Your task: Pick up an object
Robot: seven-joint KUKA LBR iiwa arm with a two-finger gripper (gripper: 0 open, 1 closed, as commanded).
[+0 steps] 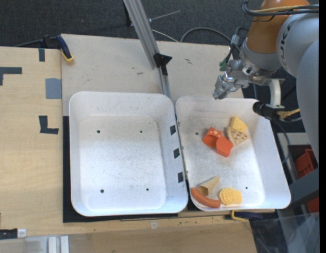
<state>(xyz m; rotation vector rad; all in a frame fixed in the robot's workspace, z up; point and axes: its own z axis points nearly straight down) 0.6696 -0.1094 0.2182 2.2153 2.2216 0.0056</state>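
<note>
Five little toys sit in the right bin [268, 157]. We see an orange block [218, 142] near the middle, touching a yellow waffle piece [238, 130] just beside it on the right. Down by the front edge lie a tan cone [209, 184], a red sausage [204, 197] and a round yellow cracker [230, 196], all close together.

We think the orange block is a good one to pick. It looks like hard plastic, so it should be light and stiff and not squash. It may be a bit slippery. Its sides look flat, so we would squeeze it across those sides, away from the waffle piece, so we do not bump that one.

The cone, sausage and cracker look harder to take. They lie low and crowded against the bin wall.

The gripper [220, 93] hangs over the back edge of the right bin, well apart from all the toys. Nothing is between its tips. We cannot tell if it is spread wide or closed, as it is too small and dark to see.

The left bin [78, 141] sits beside the right one. A slanted metal bar [144, 30] sticks up behind the bins.
</note>
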